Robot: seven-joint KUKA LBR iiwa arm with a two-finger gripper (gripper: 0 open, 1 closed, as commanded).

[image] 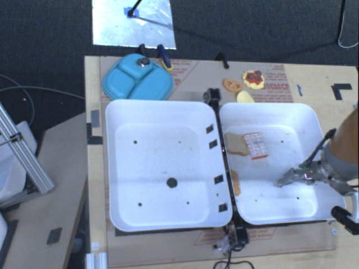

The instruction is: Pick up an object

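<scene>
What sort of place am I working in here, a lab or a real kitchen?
Most likely a robotics lab bench: two white bins side by side on cardboard, toy food beside them, and the gripper reaching over the right bin.

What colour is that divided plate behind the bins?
Light blue plate, seen clearly in the camera view.

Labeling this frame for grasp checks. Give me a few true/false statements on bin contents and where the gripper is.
1. The gripper is over the right bin. True.
2. The gripper holds the toast slice. False: the slice lies apart from it, near that bin's left wall.
3. A red-patterned card lies against the toast slice. True.
4. The blue divided plate sits inside the left bin. False: it rests on the bench behind that bin.
</scene>
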